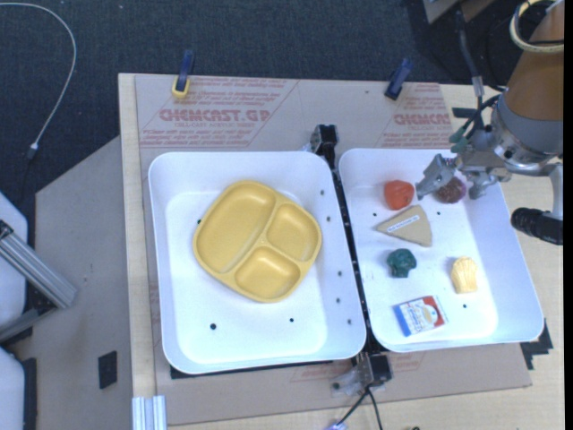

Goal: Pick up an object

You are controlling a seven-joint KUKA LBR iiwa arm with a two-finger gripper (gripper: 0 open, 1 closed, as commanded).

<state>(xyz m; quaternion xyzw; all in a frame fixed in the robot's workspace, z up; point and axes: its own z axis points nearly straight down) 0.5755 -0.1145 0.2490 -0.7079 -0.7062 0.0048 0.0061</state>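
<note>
Dark carpet surrounded the bench [134, 240], where two white bins sat side by side, the far one [170, 267] holding a yellow divided plate [258, 238]. The claw [452, 184] hung low over the near bin [501, 312], its fingers spread around a dark brownish object [450, 190], probably lining up a grasp. Just beside it lay a red ball [398, 193]; a cheese wedge [407, 226], green lump [401, 262] and corn piece [464, 274] were below it.

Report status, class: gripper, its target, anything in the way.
Gripper low in right bin, fingers around brown object. Red object close beside it.
</note>
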